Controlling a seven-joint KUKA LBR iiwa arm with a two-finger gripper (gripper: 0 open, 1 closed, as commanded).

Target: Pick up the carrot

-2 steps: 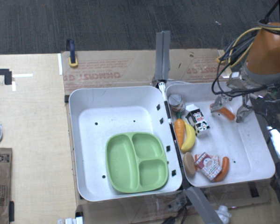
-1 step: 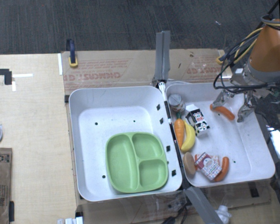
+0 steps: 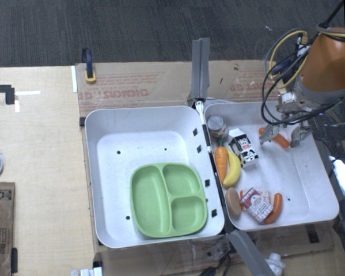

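From my remote console: a green three-compartment plastic plate [image 3: 167, 199] lies in the left white bin [image 3: 105, 167]; the orange carrot [image 3: 221, 162] rests by the right bin's [image 3: 314, 196] left wall, touching a yellow banana [image 3: 233, 167]. Farther back, my end effector [image 3: 285, 136] grips a small orange-red object [image 3: 281, 140].

two white bins [image 3: 106, 184], one green tray [image 3: 167, 199], one carrot [image 3: 221, 161], one banana [image 3: 233, 170]
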